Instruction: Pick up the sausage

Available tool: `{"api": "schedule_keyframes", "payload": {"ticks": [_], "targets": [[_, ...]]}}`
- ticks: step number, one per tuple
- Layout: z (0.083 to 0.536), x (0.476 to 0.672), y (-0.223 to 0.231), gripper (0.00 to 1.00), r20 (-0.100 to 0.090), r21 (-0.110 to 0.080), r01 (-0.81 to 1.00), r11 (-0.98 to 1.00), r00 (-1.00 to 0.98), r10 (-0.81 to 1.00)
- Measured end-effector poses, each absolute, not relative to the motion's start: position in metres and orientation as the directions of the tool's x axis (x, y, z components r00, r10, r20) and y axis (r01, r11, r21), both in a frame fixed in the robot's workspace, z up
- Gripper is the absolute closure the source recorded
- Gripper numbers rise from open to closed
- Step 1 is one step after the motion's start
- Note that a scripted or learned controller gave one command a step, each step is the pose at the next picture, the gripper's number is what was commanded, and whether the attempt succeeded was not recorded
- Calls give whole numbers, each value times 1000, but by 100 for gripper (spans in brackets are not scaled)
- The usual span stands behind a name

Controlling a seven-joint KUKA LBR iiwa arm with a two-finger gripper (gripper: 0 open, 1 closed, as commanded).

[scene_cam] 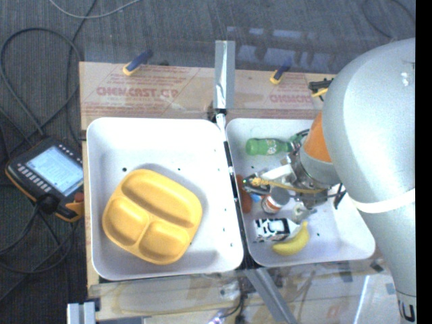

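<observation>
The sausage is a small reddish-brown piece lying at the left side of the right bin, close to the wall between the bins. My gripper hangs low over the middle of that bin, just to the right of the sausage, and clutter beneath it partly hides it. The grey arm with its orange band comes in from the right and covers much of the bin's right side.
A green bottle lies at the back of the right bin. A banana and a black-and-white object sit at its front, with a small round can under the gripper. The left bin holds a yellow divided plate.
</observation>
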State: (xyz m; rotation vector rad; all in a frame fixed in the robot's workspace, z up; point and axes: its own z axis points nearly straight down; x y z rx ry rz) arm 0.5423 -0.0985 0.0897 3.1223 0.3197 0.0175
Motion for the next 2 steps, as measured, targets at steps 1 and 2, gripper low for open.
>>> {"api": "schedule_keyframes", "payload": {"ticks": [1, 2], "targets": [[107, 535, -123, 0, -4, -2, 202, -979, 979, 202], [89, 554, -99, 0, 0, 6, 197, -980, 980, 197]]}}
